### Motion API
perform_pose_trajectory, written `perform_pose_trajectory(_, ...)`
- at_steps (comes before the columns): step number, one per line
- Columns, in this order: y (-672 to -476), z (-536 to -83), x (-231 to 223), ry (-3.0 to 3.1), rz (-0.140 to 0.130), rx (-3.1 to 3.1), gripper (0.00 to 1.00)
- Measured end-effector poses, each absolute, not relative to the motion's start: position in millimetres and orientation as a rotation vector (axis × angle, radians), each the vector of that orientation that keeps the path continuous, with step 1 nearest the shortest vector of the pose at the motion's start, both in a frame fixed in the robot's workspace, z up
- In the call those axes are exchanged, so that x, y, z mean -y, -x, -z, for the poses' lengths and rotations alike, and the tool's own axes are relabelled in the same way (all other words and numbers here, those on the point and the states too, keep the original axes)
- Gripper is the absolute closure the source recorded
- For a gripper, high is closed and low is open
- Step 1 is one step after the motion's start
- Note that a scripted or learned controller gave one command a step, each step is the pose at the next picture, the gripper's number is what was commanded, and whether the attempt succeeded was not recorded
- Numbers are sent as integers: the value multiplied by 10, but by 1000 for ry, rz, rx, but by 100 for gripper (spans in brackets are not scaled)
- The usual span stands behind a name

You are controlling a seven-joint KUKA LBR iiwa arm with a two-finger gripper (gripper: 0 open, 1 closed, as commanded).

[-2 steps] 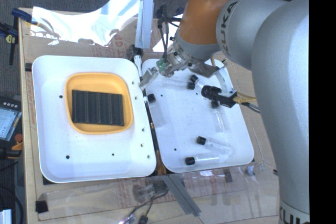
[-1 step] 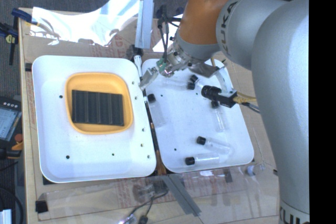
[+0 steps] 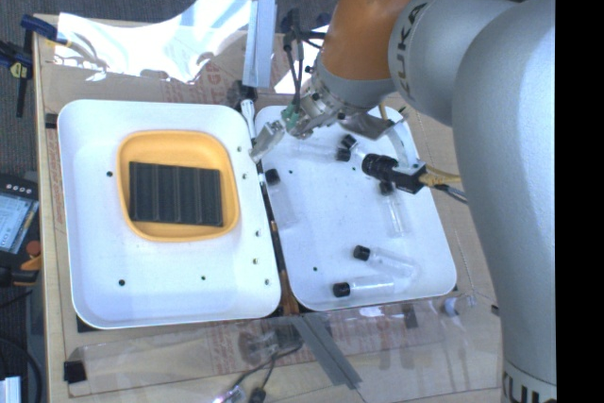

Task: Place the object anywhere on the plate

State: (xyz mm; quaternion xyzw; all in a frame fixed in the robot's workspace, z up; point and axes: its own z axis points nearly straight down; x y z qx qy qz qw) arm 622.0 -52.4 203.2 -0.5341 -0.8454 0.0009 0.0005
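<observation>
A yellow plate (image 3: 135,158) lies in the left white bin (image 3: 85,269), with a dark ribbed rectangle (image 3: 177,193) on its middle. Several clear tubes with black caps lie in the right white bin (image 3: 316,231): one (image 3: 377,258) and another (image 3: 359,287) near the front edge, a third (image 3: 394,214) at mid right. A small black cap (image 3: 272,176) sits near the bin's left wall. My gripper (image 3: 271,137) hangs low over the right bin's far left corner, close to the wall between the bins. Nothing is seen between its tips.
The big grey arm with its orange band (image 3: 363,24) covers the right bin's far right part. A crumpled clear sheet (image 3: 160,42) lies behind the left bin. A grey upright bar (image 3: 259,38) stands behind the bins' shared wall.
</observation>
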Motion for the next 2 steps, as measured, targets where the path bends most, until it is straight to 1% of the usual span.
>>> perform_pose_trajectory(1, -6220, -2032, 524, 1677, -3, 2655, 0)
perform_pose_trajectory(2, -6117, -2026, 499, 1612, -4, 2690, 0)
